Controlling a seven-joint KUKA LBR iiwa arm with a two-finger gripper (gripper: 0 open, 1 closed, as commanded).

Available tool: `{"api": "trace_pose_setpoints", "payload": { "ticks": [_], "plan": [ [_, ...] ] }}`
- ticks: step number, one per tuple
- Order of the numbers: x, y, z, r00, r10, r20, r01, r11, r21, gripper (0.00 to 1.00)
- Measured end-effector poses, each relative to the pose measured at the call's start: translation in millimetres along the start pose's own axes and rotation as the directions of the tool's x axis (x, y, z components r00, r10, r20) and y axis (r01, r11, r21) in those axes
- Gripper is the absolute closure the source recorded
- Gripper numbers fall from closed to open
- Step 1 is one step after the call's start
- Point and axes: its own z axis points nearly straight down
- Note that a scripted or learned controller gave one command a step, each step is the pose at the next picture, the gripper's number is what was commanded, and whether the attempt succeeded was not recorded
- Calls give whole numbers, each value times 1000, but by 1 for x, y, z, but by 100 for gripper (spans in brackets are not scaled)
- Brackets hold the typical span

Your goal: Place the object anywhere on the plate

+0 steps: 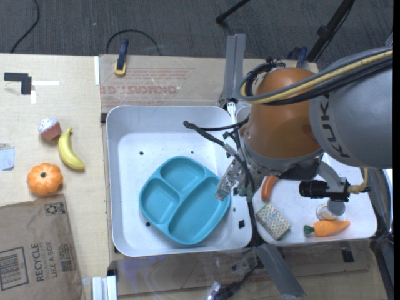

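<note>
Pale wooden benchtop (75,92) fills the left of the camera view, with dark carpet beyond its far edge at twelve o'clock. Two shallow white bins sit side by side on it. Inside the left bin (125,167) lies a blue plate (181,199) with three compartments, set toward the bin's five o'clock corner; its rim comes close to the near wall and to the right wall. White floor lies open from nine o'clock round to twelve o'clock of the plate.

From three o'clock the grey arm (356,111) reaches in, its orange band (284,114) hanging over the divide between the bins. The gripper (228,186) hangs just past the plate's three o'clock edge, above the left bin's right wall; whether it is open, closed or holding anything cannot be made out.

Several small things lie in the right bin (369,224): an orange-red piece (269,187) at ten o'clock, a speckled block (273,221) at seven o'clock, a carrot (329,228) at five o'clock with a small round thing (326,212) just above it. Which of these is the task's object cannot be told; none of them lies on the plate.

Out on the bench at nine o'clock lie a cupcake (49,129), a banana (69,150) and a small pumpkin (45,179), well apart from the bins.
</note>
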Motion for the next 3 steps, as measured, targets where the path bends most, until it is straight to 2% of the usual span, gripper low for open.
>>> {"api": "trace_pose_setpoints", "payload": {
  "ticks": [1, 2, 3],
  "plan": [
    [21, 28, -10, 916, -401, 3, 401, 916, -1, 100],
    [26, 31, -235, 968, -251, 4, 251, 968, -1, 100],
    [40, 53, -165, 983, -182, 3, 182, 983, -1, 100]
  ]
}}
